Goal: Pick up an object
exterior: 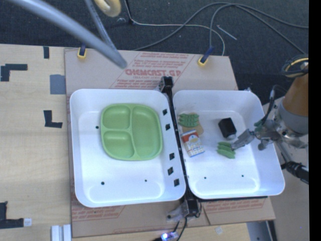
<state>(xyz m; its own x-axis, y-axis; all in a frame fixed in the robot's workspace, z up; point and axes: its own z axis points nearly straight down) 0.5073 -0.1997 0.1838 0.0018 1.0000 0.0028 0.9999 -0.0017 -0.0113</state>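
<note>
Underneath, cardboard sheet (150,67) on bench (30,104)

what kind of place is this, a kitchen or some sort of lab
Most likely a robotics lab test bench, not a kitchen. Two white bins are clamped side by side on cardboard, a robot arm's claw reaches into the right one, and loose cables trail across the dark floor behind.

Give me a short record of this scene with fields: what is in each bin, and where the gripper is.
left bin: green divided plate
right bin: black block, small green piece, red and white packet, green ridged item above the packet
gripper: over the right bin, tip beside the small green piece
arm: enters from the right
</note>
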